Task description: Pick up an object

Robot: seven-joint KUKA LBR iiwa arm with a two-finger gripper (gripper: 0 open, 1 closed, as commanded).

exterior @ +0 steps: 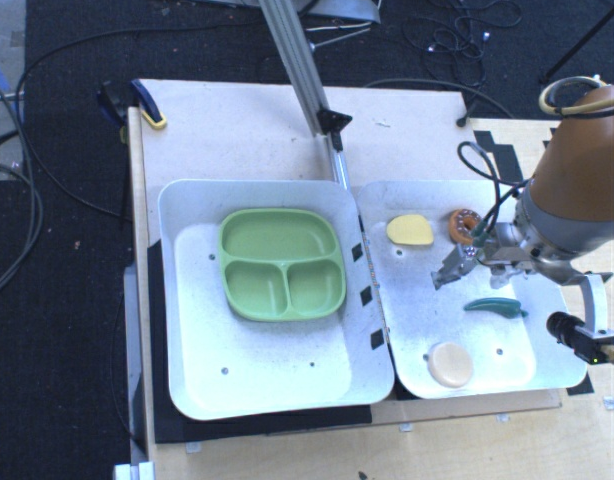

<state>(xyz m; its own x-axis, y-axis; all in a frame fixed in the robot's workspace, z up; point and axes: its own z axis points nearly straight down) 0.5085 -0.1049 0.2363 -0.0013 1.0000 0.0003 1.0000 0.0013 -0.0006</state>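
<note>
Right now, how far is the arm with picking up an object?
Nothing looks picked up yet. The gripper hangs over the right bin, among the yellow piece, orange ring, teal piece and beige disc. All four lie in the bin. Grasping and lifting remain.

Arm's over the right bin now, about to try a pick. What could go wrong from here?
The gripper hangs above bare bin floor between the yellow piece, the teal piece and the orange ring, so a straight drop would likely close on nothing. The teal piece looks thin and flat, hard to grip. The ring lies close by the wrist and its cables, which could nudge it.
</note>
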